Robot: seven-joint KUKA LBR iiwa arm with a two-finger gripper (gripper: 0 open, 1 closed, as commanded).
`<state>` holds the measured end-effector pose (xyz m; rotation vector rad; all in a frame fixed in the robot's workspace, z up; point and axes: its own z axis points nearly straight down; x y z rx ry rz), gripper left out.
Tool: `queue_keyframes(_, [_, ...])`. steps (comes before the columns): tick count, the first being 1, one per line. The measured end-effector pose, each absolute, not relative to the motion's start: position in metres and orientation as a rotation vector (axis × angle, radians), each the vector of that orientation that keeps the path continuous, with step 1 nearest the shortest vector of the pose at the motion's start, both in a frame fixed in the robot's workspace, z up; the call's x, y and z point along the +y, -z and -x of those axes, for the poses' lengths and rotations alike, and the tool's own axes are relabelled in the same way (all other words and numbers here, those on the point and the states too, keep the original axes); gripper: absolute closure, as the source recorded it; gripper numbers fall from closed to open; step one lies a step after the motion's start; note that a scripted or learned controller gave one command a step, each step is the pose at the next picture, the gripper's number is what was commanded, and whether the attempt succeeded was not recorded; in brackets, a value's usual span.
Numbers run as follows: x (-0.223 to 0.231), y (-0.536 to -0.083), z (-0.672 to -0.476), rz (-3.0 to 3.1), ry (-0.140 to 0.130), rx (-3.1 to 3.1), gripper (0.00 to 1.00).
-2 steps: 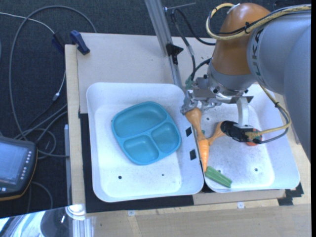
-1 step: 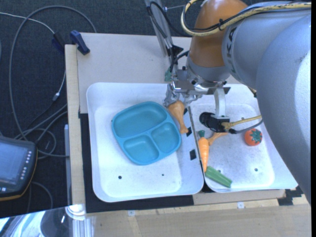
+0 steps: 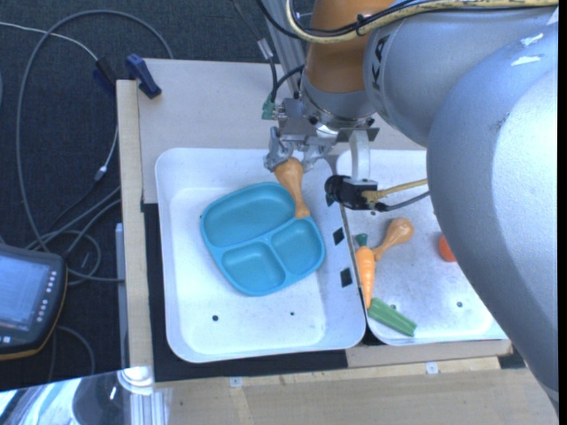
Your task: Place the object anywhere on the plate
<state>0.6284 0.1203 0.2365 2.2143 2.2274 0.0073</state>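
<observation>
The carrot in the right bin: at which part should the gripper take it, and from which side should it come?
Probably the orange body of the carrot, near the middle, coming from straight above. It lies flat on the floor of the right bin, running lengthwise beside the divider, so the fingers should close across its narrow width. The green top looks too thin and flat to grip firmly.

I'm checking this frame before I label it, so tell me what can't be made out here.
- Gripper: in the camera view the wrist covers its fingers, so whether they clasp the tan drumstick-like object is unclear.
- Tan object: its lower end overlaps the blue plate rim; touching or hovering cannot be judged.
- Orange item in the right bin: mostly covered by the arm.
- Right bin: its right part is behind the arm.
</observation>
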Motion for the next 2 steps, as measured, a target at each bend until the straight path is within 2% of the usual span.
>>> queue_keyframes(1, [0.1639,-0.2339,-0.6718,-2.215,-0.006,2.226,1.0])
queue_keyframes(2, [0.1608,-0.2344,-0.6708,-2.22,0.001,2.222,0.0])
